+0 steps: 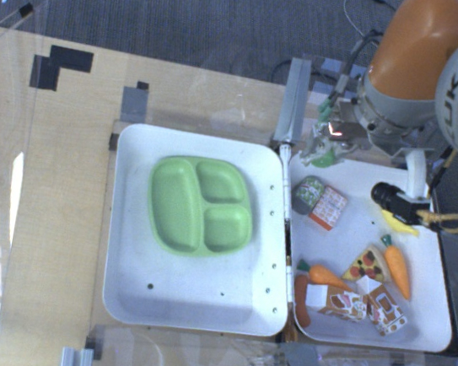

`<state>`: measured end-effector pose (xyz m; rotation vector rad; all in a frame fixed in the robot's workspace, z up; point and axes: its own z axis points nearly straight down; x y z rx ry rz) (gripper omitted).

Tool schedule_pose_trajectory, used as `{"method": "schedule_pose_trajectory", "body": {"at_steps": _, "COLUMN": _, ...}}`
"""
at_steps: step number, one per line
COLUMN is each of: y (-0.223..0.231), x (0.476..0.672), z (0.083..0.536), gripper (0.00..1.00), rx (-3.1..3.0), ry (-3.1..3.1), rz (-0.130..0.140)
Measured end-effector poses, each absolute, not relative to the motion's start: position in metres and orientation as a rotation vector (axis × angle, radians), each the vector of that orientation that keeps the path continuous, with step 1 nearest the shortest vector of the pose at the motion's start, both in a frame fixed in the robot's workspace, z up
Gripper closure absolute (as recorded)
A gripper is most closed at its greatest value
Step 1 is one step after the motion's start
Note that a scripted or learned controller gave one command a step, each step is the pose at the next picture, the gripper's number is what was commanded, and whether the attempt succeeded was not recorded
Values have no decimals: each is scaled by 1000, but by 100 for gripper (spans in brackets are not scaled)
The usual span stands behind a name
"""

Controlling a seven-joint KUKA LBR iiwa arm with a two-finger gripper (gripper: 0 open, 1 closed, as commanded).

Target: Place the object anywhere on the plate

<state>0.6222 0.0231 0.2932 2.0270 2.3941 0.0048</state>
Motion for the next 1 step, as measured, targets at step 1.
{"method": "schedule_pose_trajectory", "body": {"at_steps": 1, "y": 55, "x": 610, "z": 273, "gripper": 100, "rx": 1719, "ry": 2625, "rz": 7}}
